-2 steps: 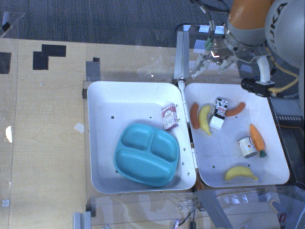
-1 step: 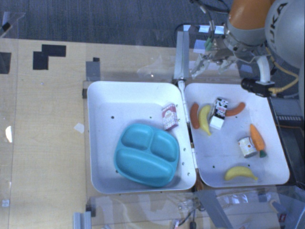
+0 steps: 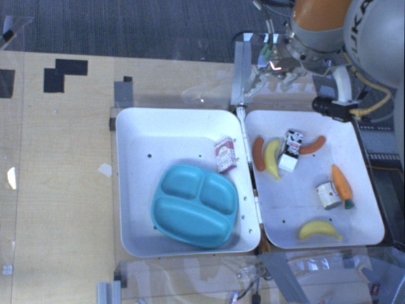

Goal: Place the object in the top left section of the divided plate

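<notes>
Underneath, pale wooden bench (image 3: 57,170); beyond, dark grey floor (image 3: 126,18).

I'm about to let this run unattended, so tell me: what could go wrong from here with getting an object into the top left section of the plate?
1. The right bin is crowded: a banana lies against a hot dog and a small carton, so a grasp may catch two things or slip.
2. The blue divided plate sits skewed in the left bin, so a drop could land in the wrong section.
3. A small packet lies near the plate's top edge and might be bumped.
</notes>
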Available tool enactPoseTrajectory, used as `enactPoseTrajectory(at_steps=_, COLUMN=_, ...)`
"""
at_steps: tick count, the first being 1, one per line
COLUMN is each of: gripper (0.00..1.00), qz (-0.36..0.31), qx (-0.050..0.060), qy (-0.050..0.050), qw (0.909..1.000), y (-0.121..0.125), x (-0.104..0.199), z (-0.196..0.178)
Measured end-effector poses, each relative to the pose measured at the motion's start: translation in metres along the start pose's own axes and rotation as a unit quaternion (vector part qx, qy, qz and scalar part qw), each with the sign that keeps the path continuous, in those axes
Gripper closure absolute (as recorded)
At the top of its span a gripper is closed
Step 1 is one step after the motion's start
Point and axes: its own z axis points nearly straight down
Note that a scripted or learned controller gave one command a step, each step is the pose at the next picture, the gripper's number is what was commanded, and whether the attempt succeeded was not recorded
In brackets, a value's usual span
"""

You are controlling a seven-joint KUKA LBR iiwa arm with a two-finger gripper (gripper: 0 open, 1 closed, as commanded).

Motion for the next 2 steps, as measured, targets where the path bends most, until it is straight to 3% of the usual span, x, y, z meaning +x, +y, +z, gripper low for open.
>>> enactPoseTrajectory(at_steps=1, gripper=0.0, qz=0.0, qx=0.0, qy=0.0, qw=1.0, y=0.0, x=0.0, z=0.0)
enactPoseTrajectory(at_steps=2, gripper=0.0, qz=-0.023, qx=0.001, qy=0.0, qw=0.9997, y=-0.013, x=-0.052, z=0.021)
